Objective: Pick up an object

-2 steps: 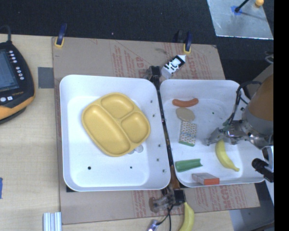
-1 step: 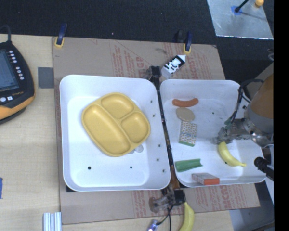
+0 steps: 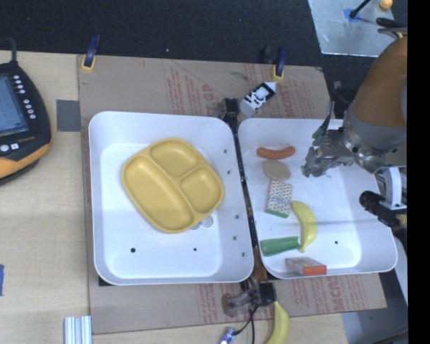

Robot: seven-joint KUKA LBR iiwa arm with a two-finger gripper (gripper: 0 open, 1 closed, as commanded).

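Nearest the table's front edge, the right bin [image 3: 373, 260] holds an orange-and-grey block [image 3: 305, 266], then a green piece [image 3: 279, 246], banana [image 3: 305, 223], patterned sponge [image 3: 278, 198], tan disc [image 3: 276, 170] and sausage [image 3: 276, 151], while the hand [image 3: 317, 160] hovers just right of them, seemingly empty, its grip state unclear.

Orange teach pendant [image 3: 7, 124] on worktop [image 3: 36, 221] at left; blue clamps [image 3: 90, 52] on cardboard sheet [image 3: 165, 77].
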